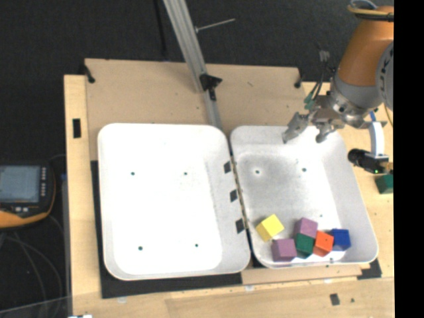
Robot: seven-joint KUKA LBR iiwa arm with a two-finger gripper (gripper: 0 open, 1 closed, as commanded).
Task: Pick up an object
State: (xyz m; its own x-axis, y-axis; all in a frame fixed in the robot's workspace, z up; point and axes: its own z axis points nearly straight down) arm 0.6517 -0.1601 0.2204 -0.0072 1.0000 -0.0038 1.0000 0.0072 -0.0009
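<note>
You see the gripper [308, 132] above the far edge of the right bin [291, 171], its fingers spread apart with nothing between them. The blocks lie well apart from it in the near corner: yellow block [269, 228], two purple blocks [305, 228], green, orange and blue. No readable writing anywhere.

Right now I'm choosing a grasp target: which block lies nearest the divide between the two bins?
The yellow block. It sits apart at the left of the cluster, closest to the left bin; the purple, green, orange and blue blocks lie further right.
</note>
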